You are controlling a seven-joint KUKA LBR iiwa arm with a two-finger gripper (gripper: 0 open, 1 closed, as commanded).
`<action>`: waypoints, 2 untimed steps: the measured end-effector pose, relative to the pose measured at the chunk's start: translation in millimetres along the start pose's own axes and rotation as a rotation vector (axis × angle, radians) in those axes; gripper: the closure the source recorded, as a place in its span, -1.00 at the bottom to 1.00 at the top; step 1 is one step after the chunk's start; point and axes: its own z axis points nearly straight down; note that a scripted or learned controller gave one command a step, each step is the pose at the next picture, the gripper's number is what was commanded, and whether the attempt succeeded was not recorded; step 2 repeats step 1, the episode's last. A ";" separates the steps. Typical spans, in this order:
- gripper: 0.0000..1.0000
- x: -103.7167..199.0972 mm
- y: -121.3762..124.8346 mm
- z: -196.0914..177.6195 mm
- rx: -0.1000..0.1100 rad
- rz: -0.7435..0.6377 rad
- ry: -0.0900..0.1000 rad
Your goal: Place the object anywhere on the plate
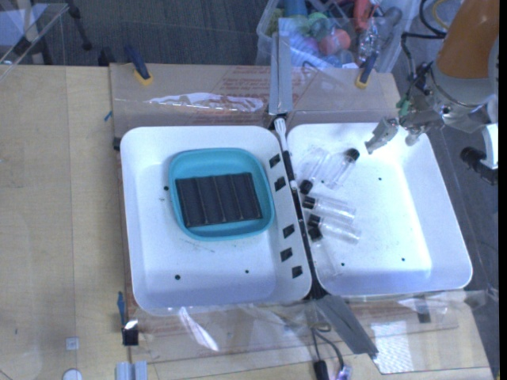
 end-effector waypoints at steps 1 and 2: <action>-1.00 -60.6 -20.1 -54.0 -0.003 0.036 0.000; -1.00 -60.6 -20.1 -54.0 -0.003 0.036 0.000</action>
